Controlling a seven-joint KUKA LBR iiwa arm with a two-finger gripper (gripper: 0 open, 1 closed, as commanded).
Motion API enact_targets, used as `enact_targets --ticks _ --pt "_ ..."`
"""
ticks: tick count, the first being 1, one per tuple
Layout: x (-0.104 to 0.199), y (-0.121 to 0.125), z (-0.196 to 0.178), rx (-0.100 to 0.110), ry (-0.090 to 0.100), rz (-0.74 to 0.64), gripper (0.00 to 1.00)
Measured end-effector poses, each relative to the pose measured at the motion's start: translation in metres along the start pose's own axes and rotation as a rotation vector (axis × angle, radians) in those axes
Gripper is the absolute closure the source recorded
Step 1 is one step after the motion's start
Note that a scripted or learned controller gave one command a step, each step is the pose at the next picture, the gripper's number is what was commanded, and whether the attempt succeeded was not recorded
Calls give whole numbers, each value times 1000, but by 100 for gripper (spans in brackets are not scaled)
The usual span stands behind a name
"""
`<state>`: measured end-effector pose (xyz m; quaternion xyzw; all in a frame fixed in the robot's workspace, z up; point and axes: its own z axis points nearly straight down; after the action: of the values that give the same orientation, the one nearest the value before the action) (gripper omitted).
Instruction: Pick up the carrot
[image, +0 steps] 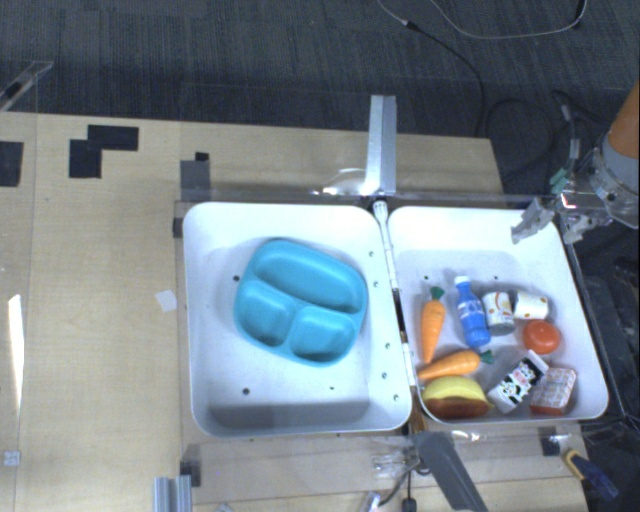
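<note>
Carrot (432, 325) sits in the right bin (470, 240), left side, near the divider, lying roughly upright in view with its green top toward the far wall. A second orange carrot-like piece (449, 365) lies just below it, touching a yellow-and-red fruit (456, 397). Blue bottle (469, 312) is just beside the carrot on its right. Pincer (552, 215) hangs over the bin's far right corner, well apart from the carrot; can't tell if it's spread or pressed together. Left bin (205, 300) holds a blue divided tray (299, 300).
</note>
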<state>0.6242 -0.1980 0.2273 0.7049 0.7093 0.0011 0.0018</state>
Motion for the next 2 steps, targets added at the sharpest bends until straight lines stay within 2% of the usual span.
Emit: enact_targets --ticks 1,2 --pt "60 -15 48 -1 0 -180 0" --pt "110 -40 100 0 1 -210 0"
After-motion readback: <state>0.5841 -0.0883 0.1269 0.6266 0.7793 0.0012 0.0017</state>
